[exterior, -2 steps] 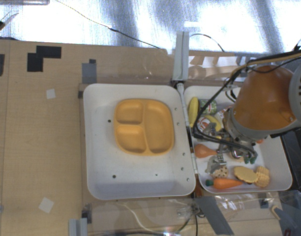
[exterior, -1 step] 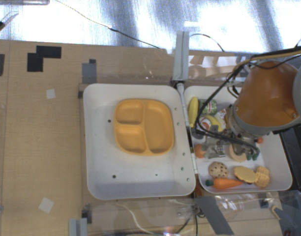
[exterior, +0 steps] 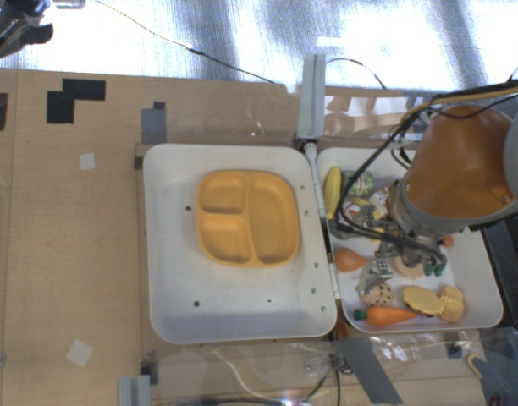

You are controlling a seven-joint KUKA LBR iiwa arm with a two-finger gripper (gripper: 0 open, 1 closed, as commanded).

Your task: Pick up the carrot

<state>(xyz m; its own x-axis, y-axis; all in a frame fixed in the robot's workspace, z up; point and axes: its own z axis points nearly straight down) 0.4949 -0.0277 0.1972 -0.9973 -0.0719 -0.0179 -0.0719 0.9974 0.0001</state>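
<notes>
Camera view: carrot [exterior: 392, 315] beside cookie [exterior: 377, 294], crackers [exterior: 421, 300].

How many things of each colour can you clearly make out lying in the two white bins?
Yellow: 2, the divided plate and the banana
Orange: 2, the carrot and an orange piece
Tan: 2, biscuit-like pieces
Total: 6; more is hidden under the arm.

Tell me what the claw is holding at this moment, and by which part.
Cannot be told: the claw sits low among the toys in the shallow white right bin. The orange toy carrot lies apart at the near edge, not held.
</notes>
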